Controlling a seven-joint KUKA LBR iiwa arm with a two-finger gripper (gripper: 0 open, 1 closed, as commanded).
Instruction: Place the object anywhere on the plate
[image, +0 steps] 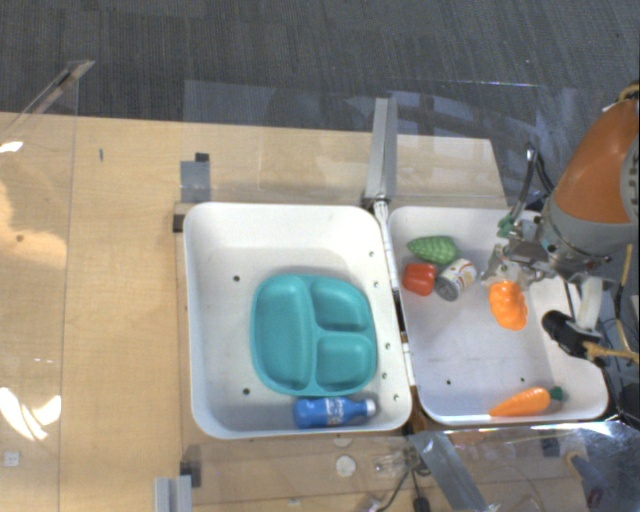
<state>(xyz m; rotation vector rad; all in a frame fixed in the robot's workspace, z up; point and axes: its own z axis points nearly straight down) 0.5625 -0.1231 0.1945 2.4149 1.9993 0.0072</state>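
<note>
The gripper (515, 262) hangs at three o'clock over the right bin (470, 400); I cannot tell how its jaws stand. An orange pepper (508, 305) lies just beneath. The teal plate (312, 335) sits in the left bin (215, 300).

plate (312, 335) – glossy teal plastic | bins (230, 300) – smooth white plastic | bench (100, 300) – matt wood
</note>
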